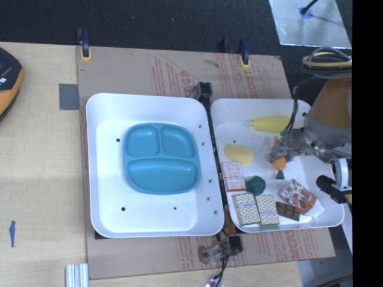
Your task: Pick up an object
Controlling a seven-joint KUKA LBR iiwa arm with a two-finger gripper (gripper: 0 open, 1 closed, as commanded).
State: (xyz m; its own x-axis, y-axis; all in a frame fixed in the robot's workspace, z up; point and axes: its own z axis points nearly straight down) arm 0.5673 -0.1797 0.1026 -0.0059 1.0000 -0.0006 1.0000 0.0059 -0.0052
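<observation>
**Carrot sits right under the claw**

Nearest the camera, twin boxes [255, 210] line the right bin's [335, 219] front edge. From my seat the claw [280, 154] hangs low mid-bin; whether it is wide or narrow I cannot tell. At its 6 o'clock, almost touching, lies a small carrot [279, 173]. Farther out: yellow slice [239, 154] at 9, banana [270, 124] at 11.

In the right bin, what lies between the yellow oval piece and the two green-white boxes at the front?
In the camera view, between the yellow oval piece and the two green-white boxes lie a small pink-white packet and a dark green lump.
</observation>
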